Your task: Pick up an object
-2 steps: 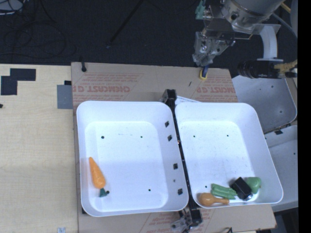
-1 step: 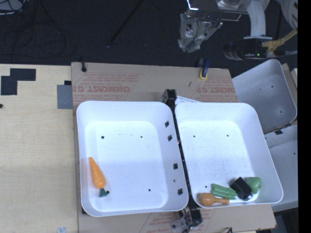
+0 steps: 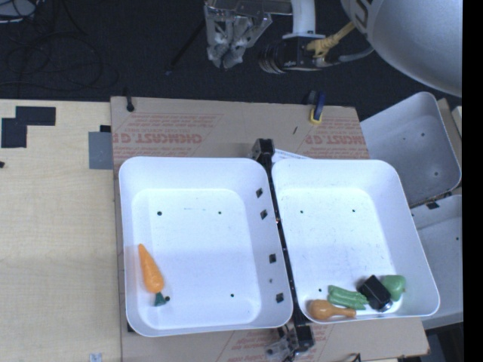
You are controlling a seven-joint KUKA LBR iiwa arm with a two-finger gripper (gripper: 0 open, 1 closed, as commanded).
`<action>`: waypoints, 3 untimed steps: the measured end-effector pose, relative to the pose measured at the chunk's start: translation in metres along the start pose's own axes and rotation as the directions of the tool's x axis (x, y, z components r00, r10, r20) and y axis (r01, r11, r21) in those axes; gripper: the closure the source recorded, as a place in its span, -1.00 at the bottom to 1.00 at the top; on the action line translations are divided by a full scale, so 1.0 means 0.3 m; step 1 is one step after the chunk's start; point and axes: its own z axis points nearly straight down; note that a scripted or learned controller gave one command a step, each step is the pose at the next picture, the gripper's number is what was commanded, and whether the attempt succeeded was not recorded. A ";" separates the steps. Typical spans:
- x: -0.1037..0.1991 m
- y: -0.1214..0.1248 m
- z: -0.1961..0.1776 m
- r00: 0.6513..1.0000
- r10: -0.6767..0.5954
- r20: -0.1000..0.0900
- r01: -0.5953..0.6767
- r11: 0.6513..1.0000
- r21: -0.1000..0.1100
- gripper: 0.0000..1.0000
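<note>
Camera view | left bin (image 3: 128,202): carrot (image 3: 150,269) | right bin (image 3: 407,202): pear (image 3: 330,310), bean pod (image 3: 347,297), black block (image 3: 375,292) | pincer (image 3: 230,47): state unclear

A toy carrot (image 3: 150,269) lies in the left bin (image 3: 189,179); a bean pod (image 3: 346,297), pear (image 3: 330,310) and block (image 3: 374,292) cluster in the right bin's (image 3: 339,176) near corner.

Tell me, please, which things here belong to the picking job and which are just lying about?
Job:
hand
orange carrot, left bin
green pod, black block, orange pear-shaped toy, green lump, right bin

Lying about:
cardboard sheet
blue-and-yellow clip
</note>
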 end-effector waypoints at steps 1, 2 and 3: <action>0.095 0.001 -0.004 1.000 0.006 0.002 -0.006 1.000 -0.001 1.00; 0.098 -0.001 -0.004 1.000 0.002 0.003 -0.002 1.000 0.000 1.00; -0.228 -0.002 0.439 1.000 0.018 0.009 -0.018 1.000 0.014 1.00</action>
